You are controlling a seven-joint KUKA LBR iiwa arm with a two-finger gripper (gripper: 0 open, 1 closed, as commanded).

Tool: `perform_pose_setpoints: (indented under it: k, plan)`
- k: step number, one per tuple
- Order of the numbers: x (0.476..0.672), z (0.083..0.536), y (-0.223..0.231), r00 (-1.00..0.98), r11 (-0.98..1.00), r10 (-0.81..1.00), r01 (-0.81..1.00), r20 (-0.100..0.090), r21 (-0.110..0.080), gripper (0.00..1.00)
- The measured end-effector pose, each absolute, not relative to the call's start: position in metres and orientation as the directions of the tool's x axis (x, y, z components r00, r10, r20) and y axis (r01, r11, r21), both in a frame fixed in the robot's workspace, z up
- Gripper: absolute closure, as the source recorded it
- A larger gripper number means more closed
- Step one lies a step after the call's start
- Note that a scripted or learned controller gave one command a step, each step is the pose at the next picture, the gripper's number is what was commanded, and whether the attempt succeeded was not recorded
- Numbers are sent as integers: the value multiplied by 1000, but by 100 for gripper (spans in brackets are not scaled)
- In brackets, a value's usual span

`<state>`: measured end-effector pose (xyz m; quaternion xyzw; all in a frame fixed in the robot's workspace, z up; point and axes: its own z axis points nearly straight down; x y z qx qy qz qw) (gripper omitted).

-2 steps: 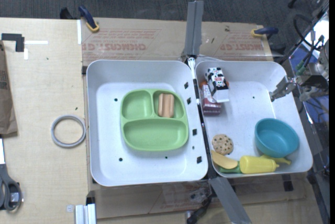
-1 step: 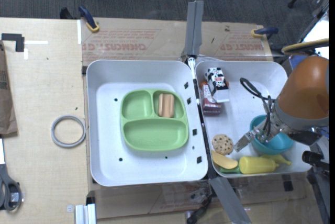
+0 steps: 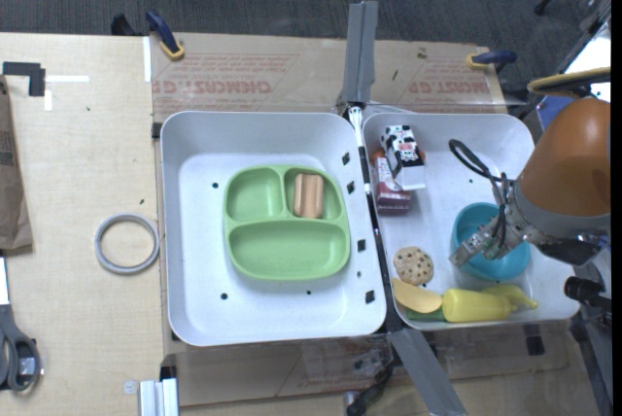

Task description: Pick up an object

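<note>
The right bin [image 3: 437,120] holds a blue bowl [image 3: 473,218] at its right side. Low over the bowl's left rim sits my gripper [image 3: 469,249], with the arm's orange band [image 3: 575,161] above it. A chocolate-chip cookie [image 3: 413,263] lies just left of the bowl. Along the bin's front edge lie a yellow banana-like toy [image 3: 483,304] and a yellow wedge [image 3: 416,298]. A black-and-white toy [image 3: 399,146] and a dark red packet [image 3: 392,190] lie at the bin's far left.
The left bin [image 3: 185,239] holds a green divided plate [image 3: 285,249] with a hot dog [image 3: 308,195] in its upper right compartment. A black cable [image 3: 471,159] loops over the right bin. A grey ring [image 3: 127,242] lies on the bench to the left.
</note>
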<state>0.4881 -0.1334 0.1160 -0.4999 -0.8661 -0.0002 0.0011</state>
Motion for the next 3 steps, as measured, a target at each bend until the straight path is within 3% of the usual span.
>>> perform_pose_setpoints:
  k: [1, 2, 3]
  plan:
    - [488, 116, -133, -501, 501, 865, 865, 2, -1, 0]
    - [555, 91, -106, -435, 435, 901, 901, 1, -2, 0]
    - [623, 92, -134, -61, 61, 998, 998, -2, -1, 0]
